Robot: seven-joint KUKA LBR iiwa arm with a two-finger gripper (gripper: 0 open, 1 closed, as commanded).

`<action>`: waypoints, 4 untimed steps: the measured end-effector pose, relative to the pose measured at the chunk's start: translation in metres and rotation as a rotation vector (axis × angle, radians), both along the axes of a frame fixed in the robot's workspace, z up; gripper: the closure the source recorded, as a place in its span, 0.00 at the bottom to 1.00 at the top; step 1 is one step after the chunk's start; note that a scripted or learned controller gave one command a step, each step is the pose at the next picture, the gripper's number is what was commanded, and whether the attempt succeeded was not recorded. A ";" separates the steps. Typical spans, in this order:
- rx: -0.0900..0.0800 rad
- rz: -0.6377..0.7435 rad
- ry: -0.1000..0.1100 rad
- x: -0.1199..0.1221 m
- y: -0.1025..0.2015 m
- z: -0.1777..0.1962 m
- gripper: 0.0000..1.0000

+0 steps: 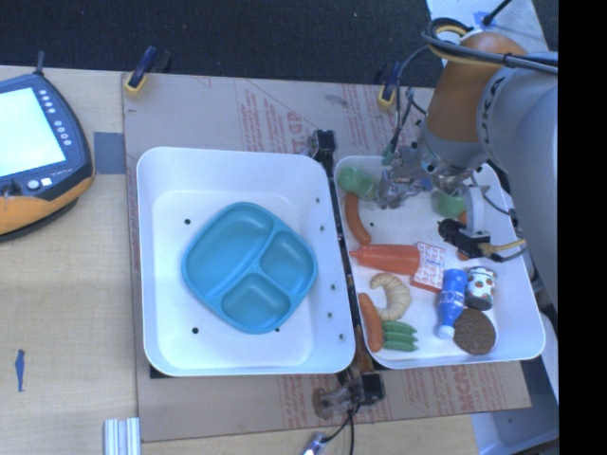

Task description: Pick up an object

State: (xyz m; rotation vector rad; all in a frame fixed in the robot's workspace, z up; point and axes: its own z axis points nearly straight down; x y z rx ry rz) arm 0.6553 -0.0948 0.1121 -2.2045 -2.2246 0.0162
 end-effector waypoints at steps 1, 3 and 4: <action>0.000 0.000 0.000 0.000 0.000 0.000 0.00; 0.000 -0.005 -0.005 0.000 -0.022 -0.010 1.00; -0.001 -0.005 -0.004 0.000 -0.022 -0.010 0.00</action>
